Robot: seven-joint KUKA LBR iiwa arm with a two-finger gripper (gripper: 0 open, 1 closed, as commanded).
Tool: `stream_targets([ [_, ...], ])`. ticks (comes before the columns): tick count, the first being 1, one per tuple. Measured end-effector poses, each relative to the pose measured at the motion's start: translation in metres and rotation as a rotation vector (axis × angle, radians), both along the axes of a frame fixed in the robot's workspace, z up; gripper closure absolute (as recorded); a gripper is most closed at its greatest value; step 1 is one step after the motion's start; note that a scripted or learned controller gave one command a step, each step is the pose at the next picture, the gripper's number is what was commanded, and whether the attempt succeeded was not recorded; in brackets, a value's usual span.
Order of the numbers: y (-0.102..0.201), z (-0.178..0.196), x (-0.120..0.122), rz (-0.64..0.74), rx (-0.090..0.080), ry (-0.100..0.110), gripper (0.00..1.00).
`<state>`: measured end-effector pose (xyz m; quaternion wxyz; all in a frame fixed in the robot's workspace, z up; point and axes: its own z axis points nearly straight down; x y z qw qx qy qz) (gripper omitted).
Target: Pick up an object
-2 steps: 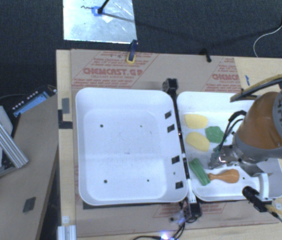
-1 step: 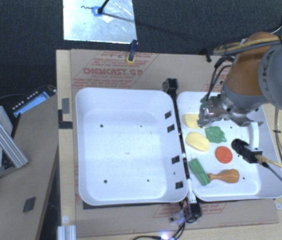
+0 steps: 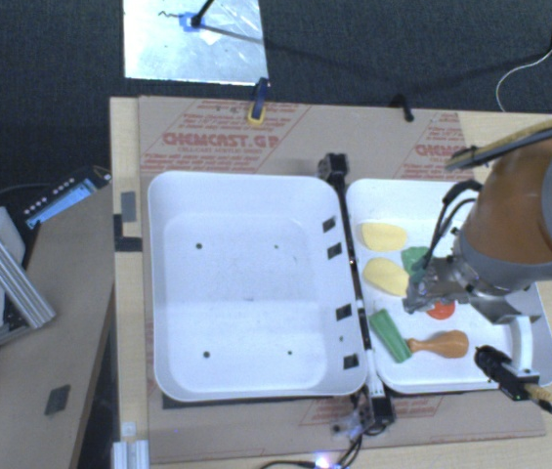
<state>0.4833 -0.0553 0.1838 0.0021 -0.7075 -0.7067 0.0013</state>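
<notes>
Gripper (image 3: 429, 294) low in right bin (image 3: 422, 191), grip state cannot tell | red object (image 3: 441, 310) directly under it, beside green piece (image 3: 414, 258) | yellow pieces (image 3: 385, 276) nearby | left bin (image 3: 246, 189) adjacent

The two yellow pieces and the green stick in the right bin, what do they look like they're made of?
The two yellow pieces look like smooth moulded plastic, possibly toy food: flat even colour, rounded edges, a soft sheen. The green stick looks the same, solid green with clean straight sides. The view is too coarse to rule out rubber or foam.
</notes>
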Motion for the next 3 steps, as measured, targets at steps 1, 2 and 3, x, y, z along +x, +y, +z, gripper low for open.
stream_targets([
  [1, 0.001, 0.000, 0.003, 0.003, -0.001, -0.006, 0.00],
  [2, -0.047, -0.082, 0.023, -0.001, -0.003, -0.001, 0.00],
  [3, -0.044, -0.078, 0.024, 0.002, -0.001, -0.004, 0.00],
])
